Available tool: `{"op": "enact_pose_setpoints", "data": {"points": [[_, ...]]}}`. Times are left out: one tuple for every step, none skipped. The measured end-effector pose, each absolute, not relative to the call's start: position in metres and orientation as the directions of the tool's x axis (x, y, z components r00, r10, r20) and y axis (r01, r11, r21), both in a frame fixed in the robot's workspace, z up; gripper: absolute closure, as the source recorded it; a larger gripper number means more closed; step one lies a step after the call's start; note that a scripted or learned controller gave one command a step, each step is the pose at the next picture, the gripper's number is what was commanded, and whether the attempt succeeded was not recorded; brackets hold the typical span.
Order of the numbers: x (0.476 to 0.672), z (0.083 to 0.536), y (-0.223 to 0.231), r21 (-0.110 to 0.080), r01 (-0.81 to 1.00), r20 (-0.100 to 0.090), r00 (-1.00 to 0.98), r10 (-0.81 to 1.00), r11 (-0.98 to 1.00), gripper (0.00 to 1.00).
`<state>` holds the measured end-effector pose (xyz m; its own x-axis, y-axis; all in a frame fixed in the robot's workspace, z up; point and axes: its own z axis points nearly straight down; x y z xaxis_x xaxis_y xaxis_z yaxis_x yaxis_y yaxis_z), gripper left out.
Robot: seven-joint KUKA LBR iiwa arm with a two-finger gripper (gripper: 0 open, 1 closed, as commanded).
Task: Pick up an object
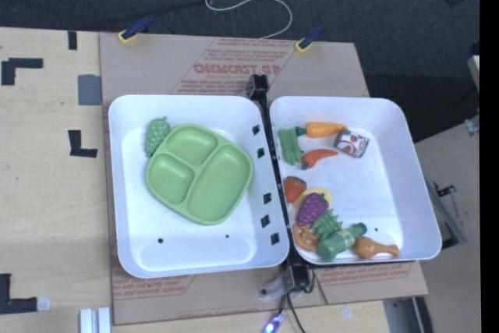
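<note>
The right bin point(390, 191) holds several toy foods. An orange carrot point(324, 129) and a small red-and-white can point(351, 143) lie near its back. A green bean pod point(289, 144) and an orange-red pepper point(318, 158) sit beside them. Along the left wall lie a red tomato piece point(294, 188), purple grapes point(310, 208), a green bottle shape point(340, 241) and an orange-tan squash point(376, 249). In the left bin point(129, 168) a green divided plate point(199, 174) rests with a green grape bunch point(157, 135) at its upper left edge.
Both bins stand on a cardboard sheet point(234, 62) clipped at the back by blue-and-yellow clamps point(137, 29). A white cable point(234, 4) loops over the dark floor behind. A black divider point(267, 160) joins the bins.
</note>
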<state>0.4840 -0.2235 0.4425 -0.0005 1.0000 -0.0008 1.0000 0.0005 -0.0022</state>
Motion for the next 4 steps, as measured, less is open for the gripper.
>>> {"op": "enact_pose_setpoints", "data": {"points": [[0.484, 0.428, -0.224, -0.001, 1.0, -0.001, -0.001, 1.0, 0.001, 1.0], [0.484, 0.413, -0.223, -0.001, 1.0, -0.001, -0.001, 1.0, 0.001, 1.0], [0.484, 0.542, -0.221, 0.013, 1.0, -0.007, -0.002, 1.0, 0.002, 1.0], [0.484, 0.497, -0.224, -0.003, 1.0, 0.0, 0.0, 1.0, 0.0, 1.0]]}}
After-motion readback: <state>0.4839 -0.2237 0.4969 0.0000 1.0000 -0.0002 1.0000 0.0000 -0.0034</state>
